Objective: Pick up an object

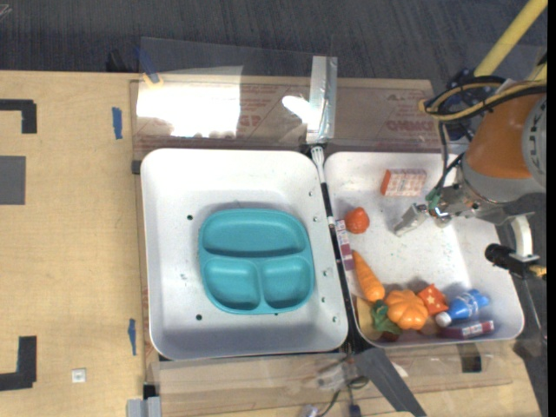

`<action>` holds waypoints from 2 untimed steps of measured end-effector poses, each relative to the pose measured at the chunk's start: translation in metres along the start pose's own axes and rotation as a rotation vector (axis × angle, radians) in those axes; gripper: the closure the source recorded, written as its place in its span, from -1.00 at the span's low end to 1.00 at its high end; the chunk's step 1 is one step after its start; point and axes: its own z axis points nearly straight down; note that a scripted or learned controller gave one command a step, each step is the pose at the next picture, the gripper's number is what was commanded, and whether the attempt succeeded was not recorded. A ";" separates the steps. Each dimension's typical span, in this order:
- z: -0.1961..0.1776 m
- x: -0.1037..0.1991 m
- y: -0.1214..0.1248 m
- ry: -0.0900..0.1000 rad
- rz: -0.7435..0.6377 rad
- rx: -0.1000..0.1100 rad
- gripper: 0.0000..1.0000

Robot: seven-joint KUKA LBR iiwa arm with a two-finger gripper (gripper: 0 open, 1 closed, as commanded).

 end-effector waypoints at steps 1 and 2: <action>-0.002 0.044 -0.112 0.003 0.067 0.003 -1.00; -0.002 0.044 -0.112 0.002 0.066 0.001 -1.00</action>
